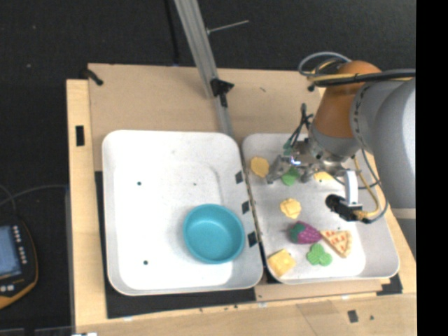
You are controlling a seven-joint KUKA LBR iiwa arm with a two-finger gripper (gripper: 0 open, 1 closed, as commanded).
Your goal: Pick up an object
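Here, a small green toy (289,179) lies near the back edge of the right bin (378,261), right under the gripper (288,168). I cannot tell what the gripper is doing with it. Close by lie yellow pieces (290,207), a purple grape bunch (305,233), a pizza slice (337,243) and a green clover shape (319,256). A blue bowl (212,233) sits near the front edge of the left bin (140,159).

We see a tan table (154,96) bearing two shallow white bins side by side; the left bin (161,166) holds a blue bowl (213,233) near its lower right corner; a slanted metal pole (199,47) rises behind the bins; a handheld screen device (14,254) lies off the table's left edge.
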